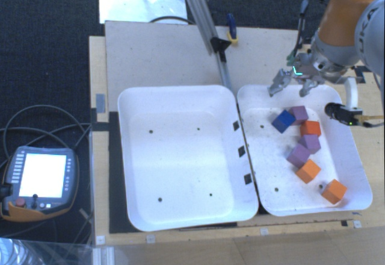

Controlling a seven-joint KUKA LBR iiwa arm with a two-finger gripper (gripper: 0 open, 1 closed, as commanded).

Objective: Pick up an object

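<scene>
Several small blocks lie in the right bin (264,197): a blue cube (282,121), a purple cube (299,114), an orange cube (310,128), a purple block (311,142), another purple block (298,155), an orange cube (309,170) and an orange cube (333,191) near the front right corner. My gripper (292,87) hangs over the far edge of the right bin, above and behind the blue cube. Its two fingers (278,85) stand apart, open, with nothing between them.
The left bin (129,137) sits beside the right one. A metal pole (201,14) slants across the bench behind the bins, with a clamp at its base. A teach pendant (39,182) with cables lies on the floor at the left.
</scene>
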